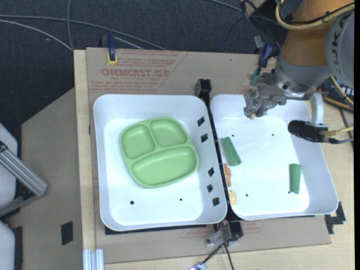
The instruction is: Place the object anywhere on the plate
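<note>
A light green divided plate (pixel 159 158) lies in the left white bin (pixel 107 151). In the right bin (pixel 320 198) a green stick (pixel 230 151) lies near the left wall, and a second green stick (pixel 295 178) lies toward the right side. My gripper (pixel 253 112) hangs over the right bin's far left corner, well above and behind the nearer green stick. Nothing shows in its grasp.
Small orange pieces (pixel 227 174) lie against the right bin's left wall, with another (pixel 232 196) nearer the front. A black divider with clips (pixel 209 151) runs between the bins. Cardboard (pixel 146 72) underlies both bins.
</note>
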`<action>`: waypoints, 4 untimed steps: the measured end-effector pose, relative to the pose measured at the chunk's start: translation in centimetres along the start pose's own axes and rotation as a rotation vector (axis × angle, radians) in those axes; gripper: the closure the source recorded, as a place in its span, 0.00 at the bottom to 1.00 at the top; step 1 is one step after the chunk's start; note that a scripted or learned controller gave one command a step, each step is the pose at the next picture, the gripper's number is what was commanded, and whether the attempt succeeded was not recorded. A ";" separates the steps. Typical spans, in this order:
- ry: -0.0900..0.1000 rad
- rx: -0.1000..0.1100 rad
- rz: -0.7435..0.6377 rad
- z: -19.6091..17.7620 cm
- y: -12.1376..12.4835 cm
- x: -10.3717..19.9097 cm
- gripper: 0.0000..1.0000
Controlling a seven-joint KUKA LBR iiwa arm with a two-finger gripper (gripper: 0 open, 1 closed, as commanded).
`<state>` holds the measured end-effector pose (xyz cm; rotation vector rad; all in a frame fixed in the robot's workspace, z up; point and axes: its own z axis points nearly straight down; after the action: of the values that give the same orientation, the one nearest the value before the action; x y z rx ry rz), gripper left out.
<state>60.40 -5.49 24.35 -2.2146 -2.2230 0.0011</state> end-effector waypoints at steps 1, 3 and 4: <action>0.000 0.001 -0.002 0.9 -0.9 5.9 1.00; 0.000 0.002 0.000 2.1 -5.1 15.8 1.00; 0.000 0.002 -0.001 2.8 -6.3 19.8 1.00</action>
<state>54.05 14.28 21.65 -2.2128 -2.2230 0.0027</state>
